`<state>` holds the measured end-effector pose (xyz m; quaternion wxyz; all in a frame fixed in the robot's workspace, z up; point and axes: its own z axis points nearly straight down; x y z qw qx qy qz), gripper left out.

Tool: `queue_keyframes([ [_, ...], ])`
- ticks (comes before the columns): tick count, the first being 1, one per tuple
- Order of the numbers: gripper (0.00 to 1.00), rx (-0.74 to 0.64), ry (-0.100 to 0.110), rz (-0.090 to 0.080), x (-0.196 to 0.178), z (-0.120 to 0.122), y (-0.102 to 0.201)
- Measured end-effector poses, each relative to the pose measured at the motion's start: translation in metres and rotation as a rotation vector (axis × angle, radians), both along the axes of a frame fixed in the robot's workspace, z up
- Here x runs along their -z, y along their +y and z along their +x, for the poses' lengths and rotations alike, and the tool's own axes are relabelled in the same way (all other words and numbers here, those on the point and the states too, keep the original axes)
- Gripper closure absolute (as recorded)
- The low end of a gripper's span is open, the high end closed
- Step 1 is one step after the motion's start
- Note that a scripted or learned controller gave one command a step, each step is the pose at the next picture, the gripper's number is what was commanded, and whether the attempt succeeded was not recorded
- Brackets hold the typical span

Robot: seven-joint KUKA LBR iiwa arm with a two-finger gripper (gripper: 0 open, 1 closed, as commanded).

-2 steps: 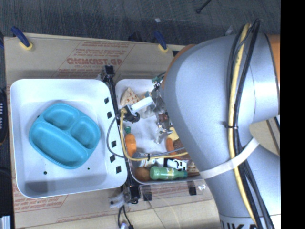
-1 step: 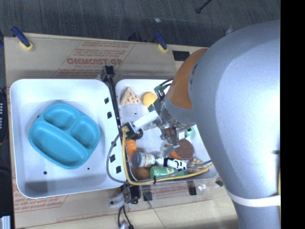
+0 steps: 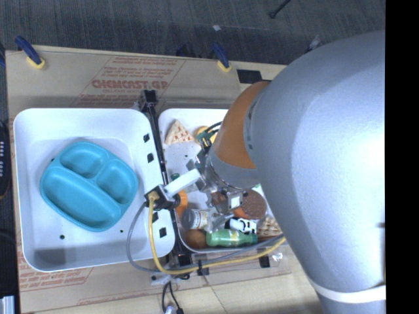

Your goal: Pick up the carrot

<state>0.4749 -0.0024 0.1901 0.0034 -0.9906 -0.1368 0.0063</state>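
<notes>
The gripper hung low over the right bin, its jaw state impossible to tell. The carrot lay just left of it, near the green bottle.

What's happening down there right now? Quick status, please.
End effector low in right bin, grip state unclear. Carrot a partly hidden orange sliver beside it, not seen held. Green bottle, cookie, waffle crowd around.

A robotics lab: clamped cardboard-covered bench, two white bins, loose cables.
</notes>
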Motion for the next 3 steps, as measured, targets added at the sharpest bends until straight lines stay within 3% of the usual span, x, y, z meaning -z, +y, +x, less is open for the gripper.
queue_keyframes([
  [1,0.0,0.053,-0.003,-0.004,0.0,0.0,-0.017],
  [2,0.0,0.045,-0.003,-0.004,0.0,0.0,0.015],
  [3,0.0,0.045,-0.003,-0.004,0.0,0.001,0.015],
])
